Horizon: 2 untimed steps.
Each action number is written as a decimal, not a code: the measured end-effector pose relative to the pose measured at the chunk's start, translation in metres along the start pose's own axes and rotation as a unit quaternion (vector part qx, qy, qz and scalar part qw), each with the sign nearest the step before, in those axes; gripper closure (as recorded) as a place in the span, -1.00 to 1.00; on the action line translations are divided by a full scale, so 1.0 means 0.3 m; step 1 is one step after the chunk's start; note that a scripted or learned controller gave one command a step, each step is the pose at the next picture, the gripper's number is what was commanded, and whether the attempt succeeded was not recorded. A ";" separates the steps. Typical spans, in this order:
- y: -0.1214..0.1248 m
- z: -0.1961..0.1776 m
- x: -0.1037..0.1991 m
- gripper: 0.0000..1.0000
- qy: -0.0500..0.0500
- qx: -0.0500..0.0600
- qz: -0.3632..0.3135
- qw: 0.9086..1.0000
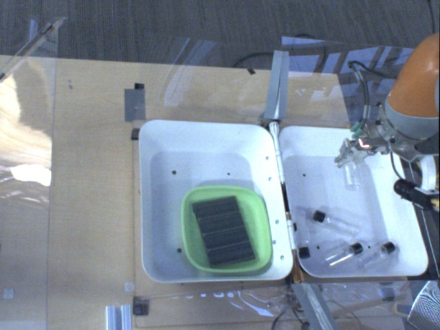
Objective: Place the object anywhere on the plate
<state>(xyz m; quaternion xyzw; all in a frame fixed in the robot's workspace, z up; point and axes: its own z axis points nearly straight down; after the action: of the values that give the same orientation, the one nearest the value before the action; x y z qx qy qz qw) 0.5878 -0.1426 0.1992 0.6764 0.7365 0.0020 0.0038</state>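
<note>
Upper right of frame: I am hovering my gripper (352,158) over the right bin (412,265), apparently gripping a clear vial (351,175); the green plate (188,220), lower centre, is awaiting it.

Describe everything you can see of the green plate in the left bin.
The green plate is a light green, squarish dish with rounded corners and a raised rim, plastic by its look. It sits flat on the floor of the left white bin, toward the near right corner, turned slightly off the bin's edges. A dark ribbed rectangular block lies inside it, covering most of its middle and leaving a green border all round. Nothing else touches the plate; the gripper is over the right bin, well away.
</note>
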 end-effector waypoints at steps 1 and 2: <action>-0.028 -0.320 0.106 1.00 0.000 -0.001 -0.051 0.999; -0.028 -0.033 0.337 1.00 0.002 0.001 -0.181 0.983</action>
<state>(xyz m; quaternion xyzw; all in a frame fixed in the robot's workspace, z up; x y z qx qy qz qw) 0.5709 -0.0426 0.2089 0.5318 0.8469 0.0019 0.0025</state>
